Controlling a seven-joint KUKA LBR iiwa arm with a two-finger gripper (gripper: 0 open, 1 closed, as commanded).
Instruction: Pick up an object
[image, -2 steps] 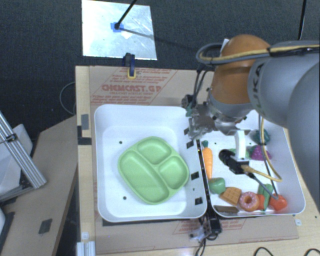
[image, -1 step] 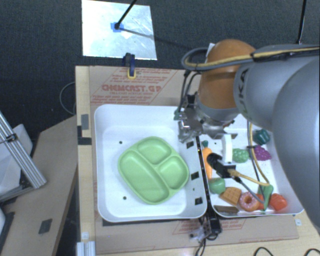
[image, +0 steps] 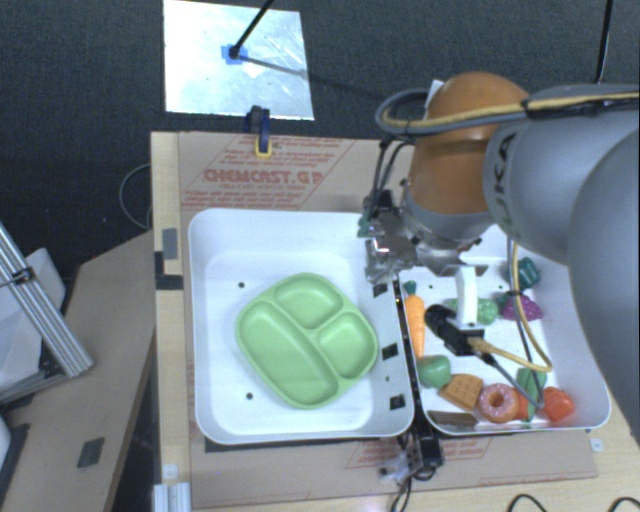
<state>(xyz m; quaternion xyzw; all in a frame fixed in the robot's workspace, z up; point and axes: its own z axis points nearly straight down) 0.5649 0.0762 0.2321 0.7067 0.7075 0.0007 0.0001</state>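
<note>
- A grey robot arm with an orange band (image: 470, 140) reaches in from the right of the frame. It covers the upper half of the right-hand shallow white bin (image: 578, 368).
- Its metal gripper (image: 383, 255) hangs over the seam between the two bins, at the upper left corner of the right one. Whether it is released or clenched cannot be told from this angle, and nothing is seen held in it.
- The toy foods lie crowded in the lower half of the right bin. An orange plastic carrot (image: 413, 318) runs along the left wall.
- Below the carrot sit a round green toy vegetable (image: 434, 372) and a tan waffle-patterned square (image: 462, 390).
- A pink frosted toy donut (image: 497, 402) and a red-orange toy fruit (image: 557, 404) rest close to the bottom rim.
- A purple toy piece (image: 524, 308) lies near the right wall, partly under the arm.
- The left-hand shallow white bin (image: 215, 250) holds a light green divided plastic plate (image: 305, 340). It lies flat, low and right of centre, with open white floor above it and to its left.
- Both bins rest on a brown cardboard sheet with red lettering (image: 270, 172), whose edges show above and below them.
</note>
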